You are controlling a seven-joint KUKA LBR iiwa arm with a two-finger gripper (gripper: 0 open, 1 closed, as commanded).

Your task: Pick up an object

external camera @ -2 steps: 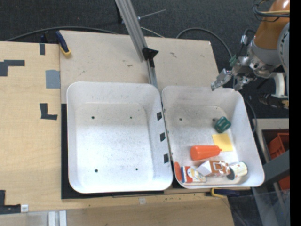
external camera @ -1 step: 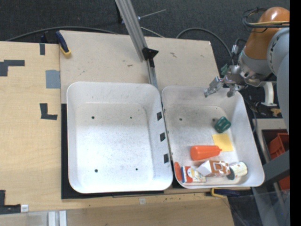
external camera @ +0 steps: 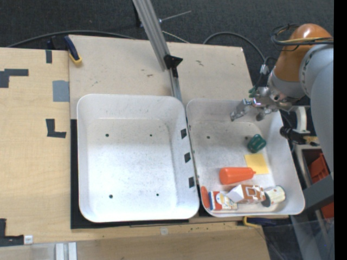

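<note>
My gripper (external camera: 247,115) hangs over the far part of the right bin (external camera: 217,118), open, with nothing between its fingers. In that bin, nearer the front, lie a small dark green object (external camera: 256,143), a flat yellow square (external camera: 257,163), an orange cone-shaped piece (external camera: 237,174), a brown-and-white toy figure (external camera: 254,194) and a red-and-white pack (external camera: 214,200). The green object sits just in front of the gripper, apart from it.
The left bin (external camera: 87,145) stands beside the right one, sharing a middle wall with black clips (external camera: 187,157). A slanted metal pole (external camera: 154,28) rises behind the bins. The grey arm with its orange band (external camera: 306,34) comes in from the right.
</note>
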